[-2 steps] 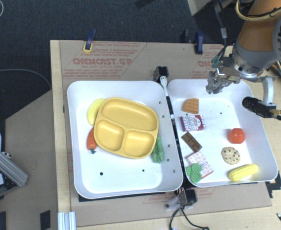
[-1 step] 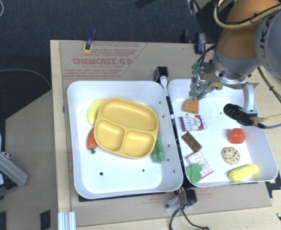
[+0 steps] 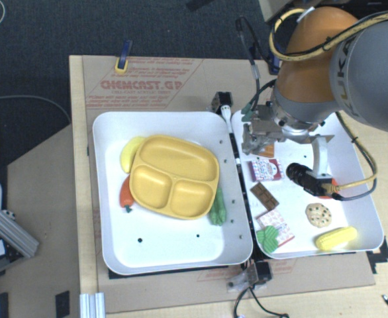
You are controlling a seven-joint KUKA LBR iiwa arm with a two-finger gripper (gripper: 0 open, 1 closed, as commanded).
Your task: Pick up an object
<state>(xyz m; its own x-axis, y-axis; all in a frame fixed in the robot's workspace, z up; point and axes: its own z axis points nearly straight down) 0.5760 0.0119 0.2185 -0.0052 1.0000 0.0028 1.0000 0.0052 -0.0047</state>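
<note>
My gripper [image 3: 255, 140] hangs over the far left corner of the right bin [image 3: 296, 227], close to the wall it shares with the left bin [image 3: 174, 240]. From this slant I cannot tell whether the gripper is set wide or narrow, and I see nothing held in it. The nearest thing to it is a red-and-white packet [image 3: 265, 171], lying flat on the bin floor just on the near side of the gripper. A small orange-brown bit shows at the packet's far edge, under my wrist; it may be another item, but the view is too poor to say. Nearer along the same side lies a brown bar [image 3: 264, 196], and beyond that, at the near left corner, a green-and-white card [image 3: 275, 233]. A round cookie [image 3: 318, 214] sits to the right of the bar, with a yellow block [image 3: 336, 238] just near of it by the bin's near rim. In the left bin a yellow divided tray [image 3: 174, 177] takes the middle. A yellow piece [image 3: 131, 152] and a red-orange piece [image 3: 126, 194] are tucked at its left edge, and a green piece [image 3: 218, 209] at its right.
</note>
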